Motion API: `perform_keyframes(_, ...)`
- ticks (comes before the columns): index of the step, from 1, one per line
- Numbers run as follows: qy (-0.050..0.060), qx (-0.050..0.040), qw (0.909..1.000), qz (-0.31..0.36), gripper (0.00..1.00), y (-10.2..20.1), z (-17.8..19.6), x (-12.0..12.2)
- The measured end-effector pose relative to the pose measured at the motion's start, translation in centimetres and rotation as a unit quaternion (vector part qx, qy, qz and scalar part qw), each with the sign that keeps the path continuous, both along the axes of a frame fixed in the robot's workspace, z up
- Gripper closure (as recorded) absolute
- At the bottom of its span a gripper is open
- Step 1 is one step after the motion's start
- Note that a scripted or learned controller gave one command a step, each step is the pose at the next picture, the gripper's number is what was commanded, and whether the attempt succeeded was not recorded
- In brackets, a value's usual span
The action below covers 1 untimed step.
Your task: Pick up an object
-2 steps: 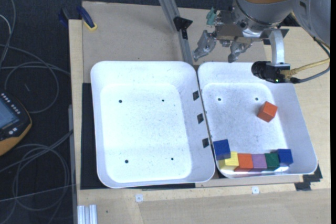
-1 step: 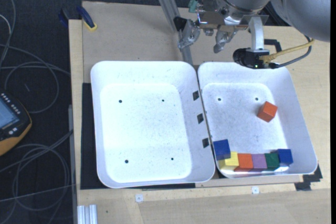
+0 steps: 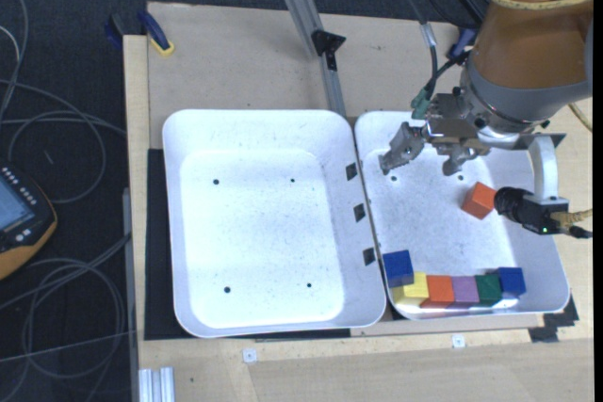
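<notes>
Surface [image 3: 236,42] of pale wood carries two shallow white plastic bins side by side, largest things in view. The left white bin [image 3: 188,202] has a speckled floor with four small dark dots. The right white bin [image 3: 377,202] holds every block and lies under the grey arm with its orange band [image 3: 537,5], which reaches in from the right.

The hand [image 3: 422,163] hangs over the upper part of the right bin, its two fingers spread apart with nothing between them, tips pointing down and toward the bin's left wall.

A small orange cube [image 3: 480,200] sits alone on the bin floor, just right of and below the hand, apart from the fingers. It is turned on the diagonal, one corner aimed toward the bin's far edge; being a cube, it shows no long axis. Open floor lies to its left and below it. On its right, a black cylindrical fitting with a green light [image 3: 524,208] sits very close.

Along the near wall runs a row of blocks packed close: a blue cube [image 3: 398,266] at the left, slightly raised, then a yellow block [image 3: 415,288], an orange-red block [image 3: 440,288], a purple block [image 3: 465,289], a green block [image 3: 488,285] and a second blue block [image 3: 511,281]. The row lies well apart from the lone cube.
</notes>
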<state>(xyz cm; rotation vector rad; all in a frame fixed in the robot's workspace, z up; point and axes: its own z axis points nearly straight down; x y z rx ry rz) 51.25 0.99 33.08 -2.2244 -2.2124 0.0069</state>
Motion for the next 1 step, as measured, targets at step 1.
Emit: perform_keyframes(1, 0.0, 0.0005, 1.0, 0.004, 0.0, 3.49, -5.92, 5.31)
